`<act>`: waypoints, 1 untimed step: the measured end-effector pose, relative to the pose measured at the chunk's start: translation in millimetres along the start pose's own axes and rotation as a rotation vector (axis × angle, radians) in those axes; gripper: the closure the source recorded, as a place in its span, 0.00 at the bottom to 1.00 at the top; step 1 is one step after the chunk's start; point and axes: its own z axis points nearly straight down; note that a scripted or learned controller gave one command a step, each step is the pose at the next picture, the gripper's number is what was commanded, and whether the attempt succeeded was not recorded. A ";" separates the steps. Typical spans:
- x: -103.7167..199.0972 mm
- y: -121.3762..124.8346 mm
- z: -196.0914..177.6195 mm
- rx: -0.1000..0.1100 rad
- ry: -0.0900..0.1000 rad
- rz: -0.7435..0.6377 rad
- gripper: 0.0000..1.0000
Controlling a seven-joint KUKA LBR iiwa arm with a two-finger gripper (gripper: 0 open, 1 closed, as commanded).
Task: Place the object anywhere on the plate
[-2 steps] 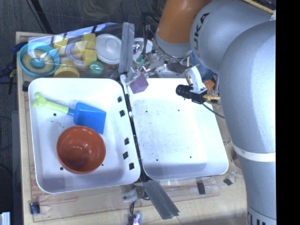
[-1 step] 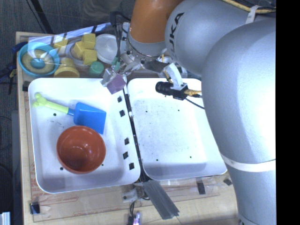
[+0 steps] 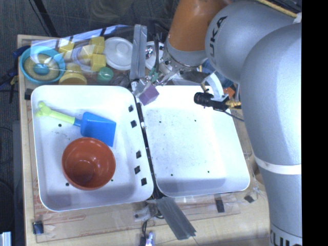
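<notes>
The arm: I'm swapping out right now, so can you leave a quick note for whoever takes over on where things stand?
End effector: at the far edge of the bins, over the divider; a small purple block sits at its tip, but whether it is gripped cannot be told.
Left bin: an orange-brown bowl-like plate at the near side, a blue scoop with a green handle beyond it.
Right bin: where the arm reaches in.
Done: nothing is on the plate.
Left: bring the block over the left bin and set it on the plate.
</notes>
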 end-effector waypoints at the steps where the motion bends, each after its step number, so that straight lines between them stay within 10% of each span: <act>1: 46.4 27.7 -74.6 -0.004 -0.003 -0.103 1.00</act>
